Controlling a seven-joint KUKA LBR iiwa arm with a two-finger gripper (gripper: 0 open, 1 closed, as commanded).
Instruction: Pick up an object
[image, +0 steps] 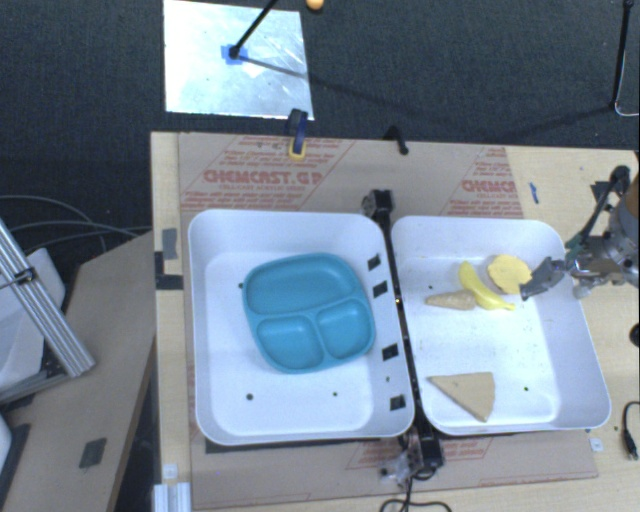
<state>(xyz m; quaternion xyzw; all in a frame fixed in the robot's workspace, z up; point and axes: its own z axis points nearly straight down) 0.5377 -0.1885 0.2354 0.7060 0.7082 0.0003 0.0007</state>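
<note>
The two shallow white plastic bins sit side by side on the bench: the left bin (215, 400) carries a large blue moulded tray with three compartments (305, 311), and the right bin (575, 385) carries the small pieces worth trying for. In size order these are a tan triangular wedge (468, 391) near the front, a yellow banana-shaped piece (483, 288), a pale yellow round disc (509, 271) just right of it, and a thin beige sliver (450, 300) touching the banana's left side.

The grey two-finger gripper (537, 281) hangs low at the far right of the right bin, just beside the disc. I judge the disc the easiest target: centre above it, then descend straight, clear of the crowding banana. Whether its tips are spread or pressed together I cannot tell; nothing visibly sits between them.
</note>
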